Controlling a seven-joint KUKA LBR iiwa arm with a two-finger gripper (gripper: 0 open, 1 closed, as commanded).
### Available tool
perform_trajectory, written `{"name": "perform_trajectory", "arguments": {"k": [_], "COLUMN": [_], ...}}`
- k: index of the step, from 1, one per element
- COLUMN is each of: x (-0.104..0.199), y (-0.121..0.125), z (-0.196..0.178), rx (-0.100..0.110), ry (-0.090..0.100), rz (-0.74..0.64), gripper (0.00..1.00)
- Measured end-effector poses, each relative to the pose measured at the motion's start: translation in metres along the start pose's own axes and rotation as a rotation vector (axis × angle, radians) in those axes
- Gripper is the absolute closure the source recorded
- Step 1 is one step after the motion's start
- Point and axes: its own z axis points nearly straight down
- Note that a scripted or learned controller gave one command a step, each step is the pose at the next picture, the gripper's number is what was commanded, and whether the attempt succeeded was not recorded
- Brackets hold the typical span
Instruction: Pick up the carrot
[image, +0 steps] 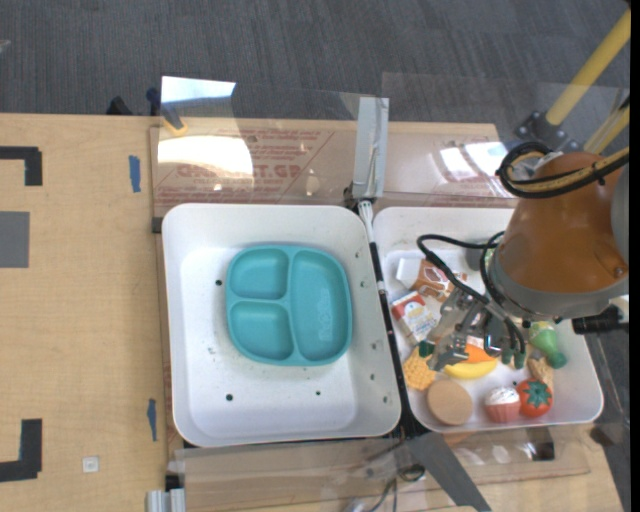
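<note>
The carrot (481, 350) shows as a small orange patch in the right bin (580, 405), mostly covered by the gripper and lying just above a yellow banana (472, 369). A green bit (427, 350) sits to its left, perhaps its leafy top. My gripper (457, 343) is lowered into the pile of toy food, right over the carrot's left part. The orange wrist band (560, 235) hangs above the bin's right half.
The left bin (190, 300) holds a teal divided plate (290, 305). Around the carrot lie a waffle piece (417, 376), a tan round bun (450, 403), a cupcake (502, 403), a tomato (535, 397), a green pear (549, 343) and snack packets (418, 305).
</note>
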Motion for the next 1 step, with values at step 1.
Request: {"name": "perform_trajectory", "arguments": {"k": [1], "x": [-0.0022], "y": [0.0013], "z": [-0.0101], "rx": [-0.001], "ry": [-0.008], "rz": [-0.002], "gripper": [1.00]}}
